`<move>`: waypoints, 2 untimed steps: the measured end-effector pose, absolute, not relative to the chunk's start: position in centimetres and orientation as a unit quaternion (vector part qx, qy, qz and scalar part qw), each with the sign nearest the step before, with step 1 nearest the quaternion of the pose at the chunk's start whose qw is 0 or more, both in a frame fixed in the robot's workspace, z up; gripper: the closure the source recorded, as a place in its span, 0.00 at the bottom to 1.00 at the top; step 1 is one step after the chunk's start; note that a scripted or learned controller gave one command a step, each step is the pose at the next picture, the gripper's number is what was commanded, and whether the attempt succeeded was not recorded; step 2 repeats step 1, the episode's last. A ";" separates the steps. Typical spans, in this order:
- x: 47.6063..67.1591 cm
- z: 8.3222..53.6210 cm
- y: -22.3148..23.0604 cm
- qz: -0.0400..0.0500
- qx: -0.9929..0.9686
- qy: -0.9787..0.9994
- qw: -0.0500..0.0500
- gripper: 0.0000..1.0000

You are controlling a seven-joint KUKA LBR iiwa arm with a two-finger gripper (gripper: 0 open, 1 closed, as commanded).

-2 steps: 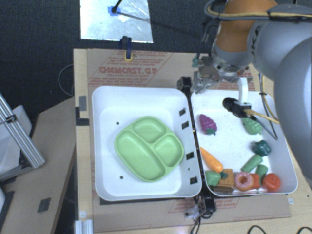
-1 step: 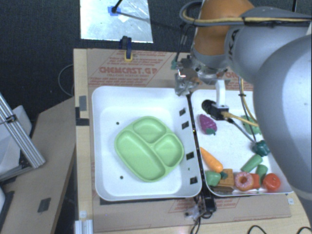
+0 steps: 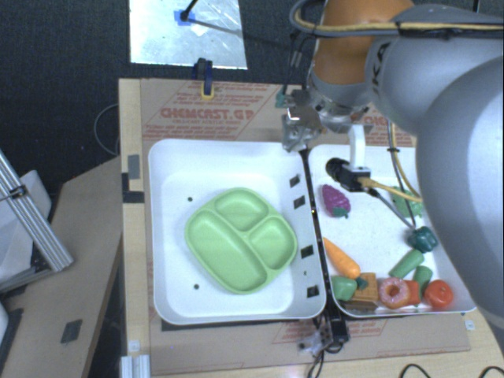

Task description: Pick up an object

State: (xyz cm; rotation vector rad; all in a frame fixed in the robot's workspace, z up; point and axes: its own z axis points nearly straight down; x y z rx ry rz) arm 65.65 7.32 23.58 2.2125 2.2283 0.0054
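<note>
You have the grey metal gripper over the far end of the edge where both bins meet, open or closed you cannot tell, and the small purple plastic grape bunch lies near it, toward the view's lower right, inside the right shallow white bin.

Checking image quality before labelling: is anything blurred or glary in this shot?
Camera view: the arm, close to the lens, is soft and out of focus; the shiny sheet at the top glares; the green plate and purple grapes look fairly sharp.
</note>
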 end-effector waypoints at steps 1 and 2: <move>66.3 23.3 7.1 0.001 0.705 0.709 0.001 1.00; 66.3 23.3 7.1 0.001 0.705 0.709 0.001 1.00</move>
